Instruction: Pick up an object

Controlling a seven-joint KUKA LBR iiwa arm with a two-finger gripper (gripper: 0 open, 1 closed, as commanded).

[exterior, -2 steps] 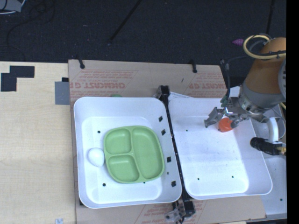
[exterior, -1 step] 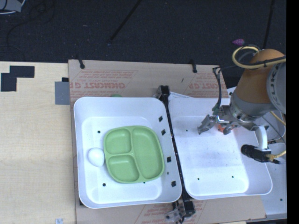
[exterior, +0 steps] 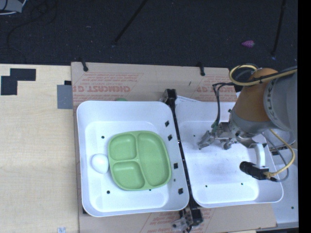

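Search step: tool (exterior: 208,141) hangs over right bin (exterior: 228,198), jaws spread, nothing held. Next: reach plate (exterior: 139,159) or egg (exterior: 100,163).

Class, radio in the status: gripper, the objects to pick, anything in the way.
Gripper low over right bin, holding nothing. Green plate and white ball in left bin, untouched. Bin walls lie between.

Arm (exterior: 279,106) cut off, perhaps mid-link
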